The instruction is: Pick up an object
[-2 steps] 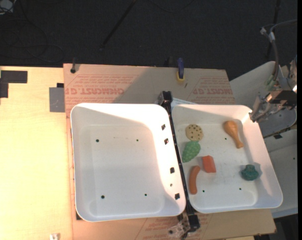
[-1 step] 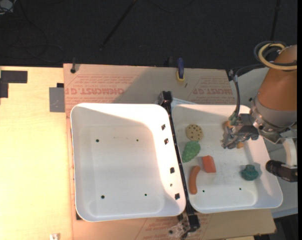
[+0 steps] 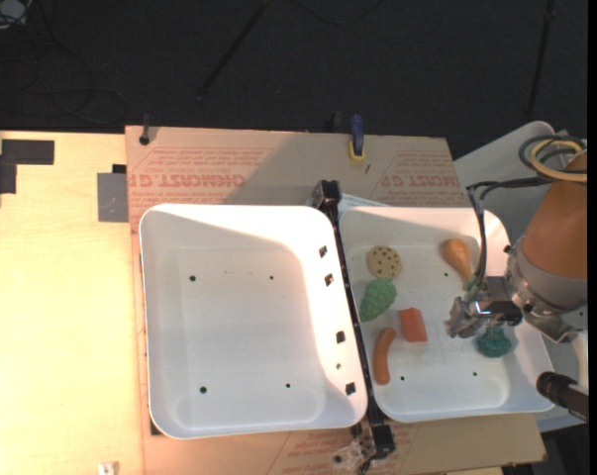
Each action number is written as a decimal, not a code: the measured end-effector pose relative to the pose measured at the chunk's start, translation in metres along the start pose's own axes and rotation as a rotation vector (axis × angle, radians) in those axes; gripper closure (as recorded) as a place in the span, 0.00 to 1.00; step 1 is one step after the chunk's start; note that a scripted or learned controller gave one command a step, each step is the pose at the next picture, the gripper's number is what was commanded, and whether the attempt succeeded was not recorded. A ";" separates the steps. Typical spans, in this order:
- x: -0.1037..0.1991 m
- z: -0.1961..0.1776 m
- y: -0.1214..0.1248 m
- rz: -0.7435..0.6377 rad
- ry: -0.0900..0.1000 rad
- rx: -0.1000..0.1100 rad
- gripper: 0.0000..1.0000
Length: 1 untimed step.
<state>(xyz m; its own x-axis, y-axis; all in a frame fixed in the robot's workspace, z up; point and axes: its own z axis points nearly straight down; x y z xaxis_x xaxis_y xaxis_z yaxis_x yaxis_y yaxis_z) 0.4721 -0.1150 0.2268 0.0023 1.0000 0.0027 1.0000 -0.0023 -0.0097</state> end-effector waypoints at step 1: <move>0.054 -0.136 0.003 -0.009 -0.002 -0.017 1.00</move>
